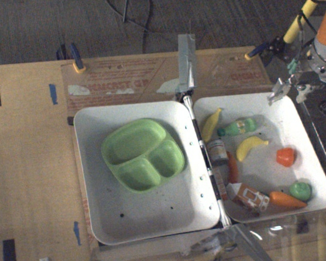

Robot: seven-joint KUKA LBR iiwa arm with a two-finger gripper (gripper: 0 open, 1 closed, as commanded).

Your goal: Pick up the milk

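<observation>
The milk (248,197) is a small white and brown carton lying on its side near the front edge of the right bin (300,121), between a red sausage-like piece (232,167) and a carrot (285,201). My gripper (289,88) hangs over the bin's far right corner, well away from the carton. Its fingers stand apart and hold nothing.
The right bin also holds two bananas (211,124) (250,146), a green bottle (238,127), a can (216,150), a red-orange pepper (286,156) and a green item (300,190). A green divided plate (143,155) lies in the left bin (102,219).
</observation>
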